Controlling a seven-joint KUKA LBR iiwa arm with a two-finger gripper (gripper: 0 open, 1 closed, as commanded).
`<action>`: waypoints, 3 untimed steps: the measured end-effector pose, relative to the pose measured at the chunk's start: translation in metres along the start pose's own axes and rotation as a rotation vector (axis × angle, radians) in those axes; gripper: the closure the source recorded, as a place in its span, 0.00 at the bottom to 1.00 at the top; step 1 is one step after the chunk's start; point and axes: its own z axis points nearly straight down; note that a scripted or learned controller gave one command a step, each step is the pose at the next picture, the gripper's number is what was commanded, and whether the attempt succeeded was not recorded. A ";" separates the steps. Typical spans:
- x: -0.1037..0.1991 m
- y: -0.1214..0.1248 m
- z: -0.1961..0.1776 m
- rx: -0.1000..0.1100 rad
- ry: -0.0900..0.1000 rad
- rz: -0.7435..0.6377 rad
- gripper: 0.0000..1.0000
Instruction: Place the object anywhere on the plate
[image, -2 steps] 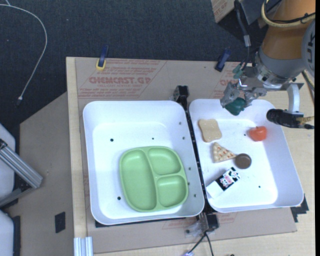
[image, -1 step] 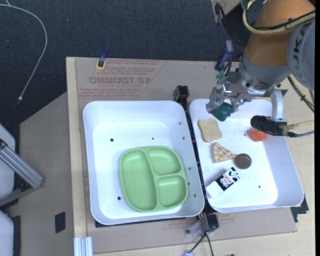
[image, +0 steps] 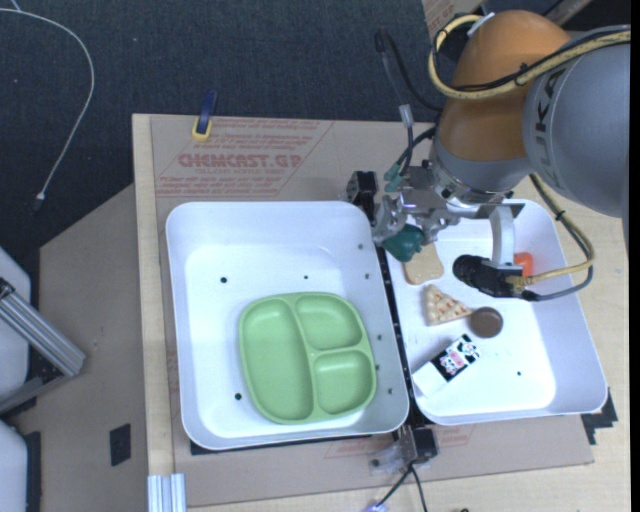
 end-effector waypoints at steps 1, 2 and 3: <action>0.049 -0.027 0.012 0.000 0.000 0.000 1.00; 0.098 -0.039 0.027 0.000 0.000 0.000 1.00; 0.094 -0.038 0.026 -0.002 -0.002 0.005 0.00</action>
